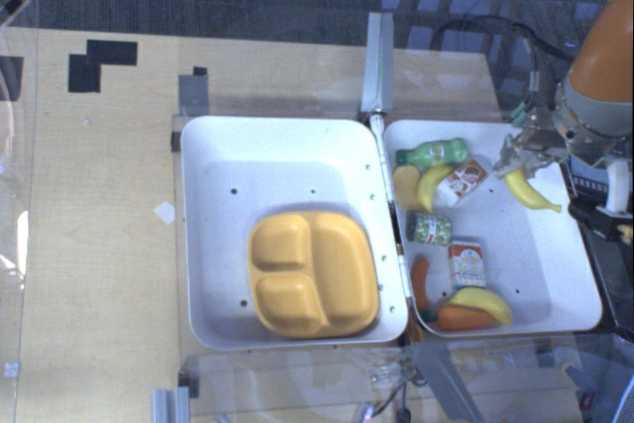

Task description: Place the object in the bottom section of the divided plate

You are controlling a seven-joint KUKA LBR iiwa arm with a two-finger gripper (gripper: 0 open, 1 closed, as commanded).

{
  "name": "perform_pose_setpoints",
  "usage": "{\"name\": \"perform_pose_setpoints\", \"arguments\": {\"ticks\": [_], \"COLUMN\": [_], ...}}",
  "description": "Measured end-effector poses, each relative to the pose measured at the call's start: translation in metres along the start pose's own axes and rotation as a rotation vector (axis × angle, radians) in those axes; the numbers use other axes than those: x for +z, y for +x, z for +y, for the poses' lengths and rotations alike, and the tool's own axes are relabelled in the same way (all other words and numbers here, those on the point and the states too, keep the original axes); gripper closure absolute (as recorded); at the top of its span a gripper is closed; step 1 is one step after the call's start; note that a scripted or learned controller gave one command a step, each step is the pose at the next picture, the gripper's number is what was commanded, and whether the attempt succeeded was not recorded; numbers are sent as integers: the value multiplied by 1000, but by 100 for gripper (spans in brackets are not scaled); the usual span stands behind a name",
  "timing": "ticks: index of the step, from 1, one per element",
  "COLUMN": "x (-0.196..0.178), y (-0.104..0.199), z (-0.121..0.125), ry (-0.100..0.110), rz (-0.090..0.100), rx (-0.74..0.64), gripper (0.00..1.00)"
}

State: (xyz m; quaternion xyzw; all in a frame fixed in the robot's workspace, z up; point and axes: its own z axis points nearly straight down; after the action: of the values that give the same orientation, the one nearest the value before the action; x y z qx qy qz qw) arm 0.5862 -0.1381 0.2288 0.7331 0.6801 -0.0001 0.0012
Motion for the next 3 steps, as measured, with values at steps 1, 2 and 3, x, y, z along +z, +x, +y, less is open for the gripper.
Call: {"name": "perform_pose_setpoints", "arguments": {"ticks": [1, 2, 3], "x": [-13, -37, -14], "y": [23, 28, 111], "z": [14, 36, 26], "ry": [-1, -1, 2], "rz": [1, 1, 2], "rx": [-176, 22, 73], "gripper": [100, 100, 100]}}
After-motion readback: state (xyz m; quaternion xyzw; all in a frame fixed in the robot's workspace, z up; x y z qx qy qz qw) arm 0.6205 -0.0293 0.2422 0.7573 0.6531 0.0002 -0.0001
